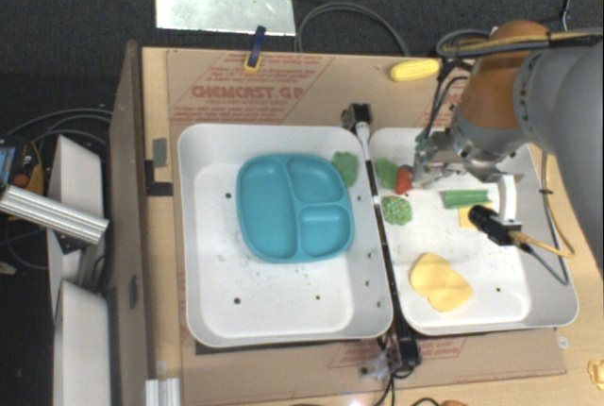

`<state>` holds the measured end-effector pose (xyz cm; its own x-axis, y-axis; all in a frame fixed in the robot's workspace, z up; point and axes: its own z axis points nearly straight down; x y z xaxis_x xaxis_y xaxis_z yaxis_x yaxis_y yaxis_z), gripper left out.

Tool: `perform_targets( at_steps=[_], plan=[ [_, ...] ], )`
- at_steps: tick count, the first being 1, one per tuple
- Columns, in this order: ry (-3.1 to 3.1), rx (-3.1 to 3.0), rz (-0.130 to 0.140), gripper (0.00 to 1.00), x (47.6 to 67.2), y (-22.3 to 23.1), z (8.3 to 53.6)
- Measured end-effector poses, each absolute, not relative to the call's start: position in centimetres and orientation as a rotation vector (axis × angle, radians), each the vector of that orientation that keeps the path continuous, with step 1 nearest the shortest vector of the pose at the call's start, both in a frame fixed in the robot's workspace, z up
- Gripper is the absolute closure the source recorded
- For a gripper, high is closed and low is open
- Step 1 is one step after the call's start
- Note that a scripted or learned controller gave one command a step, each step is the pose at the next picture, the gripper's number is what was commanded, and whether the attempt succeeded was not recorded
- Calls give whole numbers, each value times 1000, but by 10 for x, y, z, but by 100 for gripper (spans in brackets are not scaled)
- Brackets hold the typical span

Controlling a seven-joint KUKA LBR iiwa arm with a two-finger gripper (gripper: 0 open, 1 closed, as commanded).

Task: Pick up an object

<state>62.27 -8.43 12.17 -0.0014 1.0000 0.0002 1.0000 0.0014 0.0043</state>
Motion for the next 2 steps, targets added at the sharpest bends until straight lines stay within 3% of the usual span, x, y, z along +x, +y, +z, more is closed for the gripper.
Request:
perform_targets(
  at_steps=[1,2],
  plan=[
    [2221,2217,5,0,623,-84,121],
    [2230,2216,0,0,652,-85,86]
  ],
)
